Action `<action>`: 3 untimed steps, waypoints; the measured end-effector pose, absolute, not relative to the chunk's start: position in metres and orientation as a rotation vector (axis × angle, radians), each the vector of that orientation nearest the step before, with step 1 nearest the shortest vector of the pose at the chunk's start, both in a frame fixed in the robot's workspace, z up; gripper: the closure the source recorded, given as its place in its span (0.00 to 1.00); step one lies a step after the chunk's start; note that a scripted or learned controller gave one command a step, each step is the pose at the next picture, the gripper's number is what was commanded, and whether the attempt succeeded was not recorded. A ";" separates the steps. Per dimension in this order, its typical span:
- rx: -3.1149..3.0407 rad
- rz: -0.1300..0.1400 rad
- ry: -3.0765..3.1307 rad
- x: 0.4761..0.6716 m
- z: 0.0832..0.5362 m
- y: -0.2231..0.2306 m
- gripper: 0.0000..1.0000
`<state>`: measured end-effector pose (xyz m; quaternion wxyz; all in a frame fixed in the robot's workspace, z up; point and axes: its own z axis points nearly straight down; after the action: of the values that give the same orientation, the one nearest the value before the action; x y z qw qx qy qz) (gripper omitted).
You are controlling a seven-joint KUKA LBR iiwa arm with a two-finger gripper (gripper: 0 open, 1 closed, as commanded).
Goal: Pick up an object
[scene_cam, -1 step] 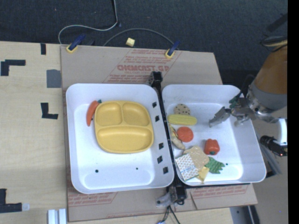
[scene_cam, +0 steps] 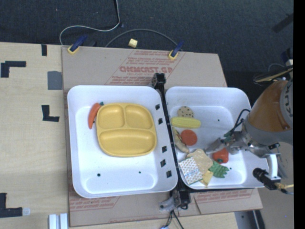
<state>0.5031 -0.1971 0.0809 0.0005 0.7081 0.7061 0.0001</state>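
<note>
The grey arm [scene_cam: 274,113] with its orange band bends in from the right, wrist angled down and to the left. The gripper [scene_cam: 224,147] sits low, at the wrist's lower left end.

This looks like a robotics lab. A wooden bench [scene_cam: 28,142] carries a sheet of printed cardboard [scene_cam: 143,68] held at its far edge by two clamps [scene_cam: 75,46], and on it sit two white bins [scene_cam: 81,175] joined side by side. Black tape marks [scene_cam: 13,67] dot the bench's left side, a cable [scene_cam: 114,13] trails over dark carpet [scene_cam: 214,18], and a grey-and-orange robot arm [scene_cam: 271,113] reaches in at the right edge.
</note>
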 end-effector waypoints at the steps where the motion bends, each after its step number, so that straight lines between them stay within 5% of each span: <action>1: 2.214 0.002 2.215 0.485 0.087 -0.154 0.00; 2: 2.217 0.002 2.214 0.485 0.087 -0.154 0.00; 3: 2.217 0.004 2.217 0.486 0.097 -0.153 1.00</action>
<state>0.4859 -0.1534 0.0966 0.0032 0.7072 0.7070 0.0011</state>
